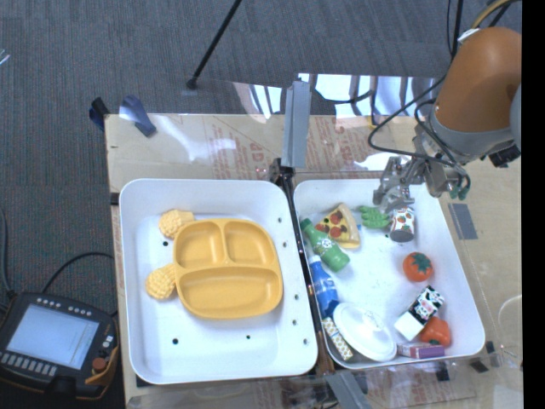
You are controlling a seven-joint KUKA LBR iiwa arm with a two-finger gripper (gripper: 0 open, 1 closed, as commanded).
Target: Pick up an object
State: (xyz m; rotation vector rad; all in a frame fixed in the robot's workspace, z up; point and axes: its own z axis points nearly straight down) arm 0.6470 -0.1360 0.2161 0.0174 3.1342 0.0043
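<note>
My gripper [393, 194] hangs over the far edge of the right bin [460, 271], below the grey wrist and orange band. Just beneath and in front of it lie a green leafy toy [372, 218] and a small white and dark cup [402, 225]. Left of those rests a pizza slice toy [341, 225]. An orange tomato [417, 266] sits toward the right wall. A green bottle [325, 246] and a blue bottle [322, 286] lie along the left wall. I see nothing held in the gripper.
The near part of the right bin holds a white lid [364, 331], a cow-patterned carton [421, 310], a red pepper [436, 331] and a pink block [417, 350]. The left bin [145, 348] holds a yellow divided plate [228, 267] and two waffle cookies [175, 222].
</note>
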